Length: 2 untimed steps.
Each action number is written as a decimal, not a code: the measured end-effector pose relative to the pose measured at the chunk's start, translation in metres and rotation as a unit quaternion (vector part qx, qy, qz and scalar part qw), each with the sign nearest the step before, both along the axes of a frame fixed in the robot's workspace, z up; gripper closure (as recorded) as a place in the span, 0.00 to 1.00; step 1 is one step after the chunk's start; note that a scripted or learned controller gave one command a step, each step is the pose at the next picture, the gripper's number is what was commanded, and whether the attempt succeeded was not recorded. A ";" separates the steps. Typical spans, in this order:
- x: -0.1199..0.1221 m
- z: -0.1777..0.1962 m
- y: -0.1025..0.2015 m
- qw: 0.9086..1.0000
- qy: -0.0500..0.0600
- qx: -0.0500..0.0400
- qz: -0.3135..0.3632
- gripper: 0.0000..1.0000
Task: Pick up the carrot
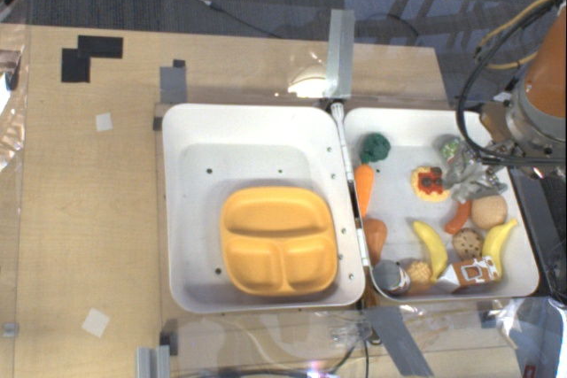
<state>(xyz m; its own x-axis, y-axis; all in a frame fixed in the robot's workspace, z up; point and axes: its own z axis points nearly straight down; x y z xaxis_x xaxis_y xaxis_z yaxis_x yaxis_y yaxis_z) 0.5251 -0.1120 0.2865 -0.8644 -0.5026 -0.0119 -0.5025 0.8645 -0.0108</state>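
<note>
The left bin (pixel 177 190) holds a yellow divided tray (pixel 279 239). In the right bin (pixel 416 118), the carrot (pixel 363 186) lies against the left wall, just below a dark green broccoli-like piece (pixel 376 147) and above a brown-orange item (pixel 376 236). Further right sit a small pizza-like disc (pixel 431 182), a banana (pixel 432 247), a cookie (pixel 467 243) and a second banana (pixel 500 243). The gripper (pixel 474 175) hangs over the bin's right side, well apart from the carrot; whether it is released or clenched cannot be told.
</note>
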 end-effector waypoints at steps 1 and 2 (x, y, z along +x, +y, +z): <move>-0.006 -0.040 -0.007 0.985 0.004 0.000 0.170 1.00; 0.013 -0.086 0.046 0.994 0.004 0.004 -0.113 1.00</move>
<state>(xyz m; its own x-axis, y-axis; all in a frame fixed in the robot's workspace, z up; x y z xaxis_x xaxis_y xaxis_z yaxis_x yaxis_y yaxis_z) 0.5378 -0.0659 0.2005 -0.9554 -0.2953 -0.0071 -0.2953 0.9554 -0.0001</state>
